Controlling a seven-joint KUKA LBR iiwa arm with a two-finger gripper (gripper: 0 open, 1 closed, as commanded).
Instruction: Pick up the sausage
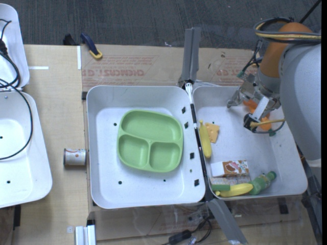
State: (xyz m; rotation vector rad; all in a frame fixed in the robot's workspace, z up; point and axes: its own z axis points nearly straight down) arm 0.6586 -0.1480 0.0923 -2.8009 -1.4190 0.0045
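At 6 o'clock in the right bin [286,192], against the near wall, lies a yellow banana [236,190]. Its left tip meets a dark green bit that is too small to make out. A green bottle [262,182] lies tilted at the banana's 3 o'clock, touching it. Just behind them a small printed box [231,168] lies flat, its label unreadable.

Farther back, a small can [75,157] lies on its side on the bench at 9 o'clock of the left bin [97,180]. That bin holds a green three-part plate [150,140] near its middle. At 9 o'clock of the right bin a second yellow piece [205,139] lies along the dividing wall. A ragged yellow-orange scrap [213,131] touches its far end, and I cannot tell what the scrap is.

At 1 o'clock in the right bin the gripper [244,102] hangs low, and whether it is open or closed cannot be told. The sausage [263,128] is mostly hidden beneath it. Only two orange bits show, one close under the gripper and one toward 4 o'clock of it. The grey arm [304,86] covers the bin's right wall.

At the far side, a blue-and-yellow clamp [91,47] lies on a cardboard sheet [133,65] at 11 o'clock of the left bin. A white basin [30,182] with a black cable [23,111] is cut off by the left edge.
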